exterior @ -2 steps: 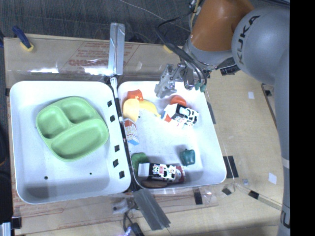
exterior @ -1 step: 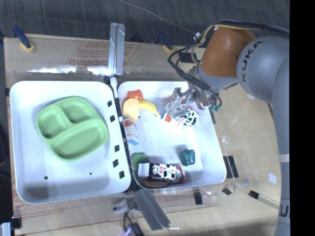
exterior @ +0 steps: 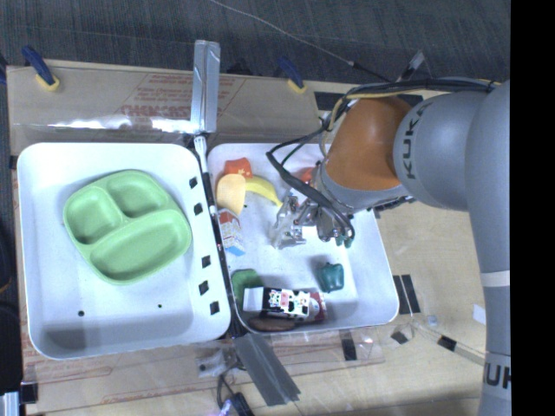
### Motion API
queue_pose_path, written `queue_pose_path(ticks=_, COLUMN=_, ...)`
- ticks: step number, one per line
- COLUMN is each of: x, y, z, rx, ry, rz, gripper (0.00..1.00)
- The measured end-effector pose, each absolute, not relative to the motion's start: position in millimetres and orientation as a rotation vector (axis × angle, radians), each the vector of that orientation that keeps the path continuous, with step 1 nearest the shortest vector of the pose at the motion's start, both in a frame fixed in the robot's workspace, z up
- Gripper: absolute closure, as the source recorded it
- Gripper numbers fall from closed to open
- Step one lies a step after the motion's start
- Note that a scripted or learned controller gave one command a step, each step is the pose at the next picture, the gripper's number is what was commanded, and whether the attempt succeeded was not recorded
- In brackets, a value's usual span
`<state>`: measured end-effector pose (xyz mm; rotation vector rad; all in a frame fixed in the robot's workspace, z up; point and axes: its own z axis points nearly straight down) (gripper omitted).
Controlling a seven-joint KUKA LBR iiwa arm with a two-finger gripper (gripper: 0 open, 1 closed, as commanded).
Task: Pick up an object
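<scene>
The tool [exterior: 293,225] hangs low over the middle of the right bin [exterior: 375,267], its metal fingers pointing toward the bin's left side. Its state cannot be told from this angle: the bright metal parts blur together against the white floor, and nothing shows clearly between them. The orange band [exterior: 364,146] and the grey arm [exterior: 460,154] rise behind it and cover the bin's upper right corner; black cables [exterior: 290,150] loop over the bin's top edge near the wrist.

Several things lie around the tool, any of which could be picked. Just to its upper left lies a yellow banana [exterior: 263,189], and beside that a yellow-orange rounded fruit [exterior: 231,192], with a small orange-red piece [exterior: 238,166] above it near the bin's top left corner. Below the fruit, against the left wall, lies a small item with a red and white label [exterior: 230,230]. Below and to the right of the tool, a little apart from it, sits a teal piece [exterior: 330,276]. Along the bottom edge lie a green item [exterior: 244,279] and a flat packet with a spotted print [exterior: 284,302], touching or nearly so, with something dark under the packet.

The left bin [exterior: 43,302] holds a light green divided plate [exterior: 127,225], well apart from the tool. A grey metal bar [exterior: 205,81] stands between the bins at the top, and blue clamps [exterior: 40,66] grip the cardboard on the tabletop [exterior: 434,232].
</scene>
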<state>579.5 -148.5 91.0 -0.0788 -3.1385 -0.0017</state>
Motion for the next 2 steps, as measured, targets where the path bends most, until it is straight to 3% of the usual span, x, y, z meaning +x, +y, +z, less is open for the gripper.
queue_pose_path(ticks=1, x=579.9, y=-148.6, z=91.5, rx=-0.078, ry=-3.14, rz=-0.001, gripper=0.0)
queue_pose_path(ticks=2, x=608.9, y=-88.5, z=92.5, rx=-0.118, ry=-3.142, rz=-0.002, gripper=0.0)
